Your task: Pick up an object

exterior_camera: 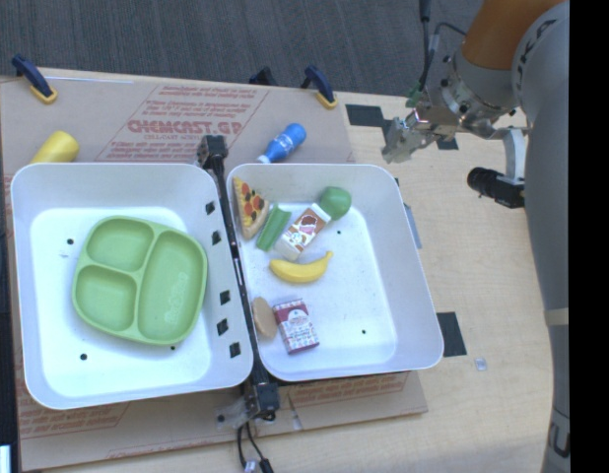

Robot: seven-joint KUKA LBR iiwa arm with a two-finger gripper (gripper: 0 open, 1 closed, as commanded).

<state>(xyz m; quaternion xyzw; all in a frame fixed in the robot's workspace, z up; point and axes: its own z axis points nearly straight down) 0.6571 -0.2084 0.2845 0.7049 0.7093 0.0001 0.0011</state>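
The yellow plastic banana [302, 267] lies in the middle of the right white shallow bin [408, 294], close below a small printed carton [304, 231] and a green stick-shaped piece [271, 229]. The two-finger gripper [401, 142] hangs outside the bin's far right corner, holding nothing; I cannot tell whether it is open. Because the toys are crowded, a descent could catch a neighbour or push the banana away.

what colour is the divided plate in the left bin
Light green, seen clearly in the camera view: the divided plate lies in the white left bin.
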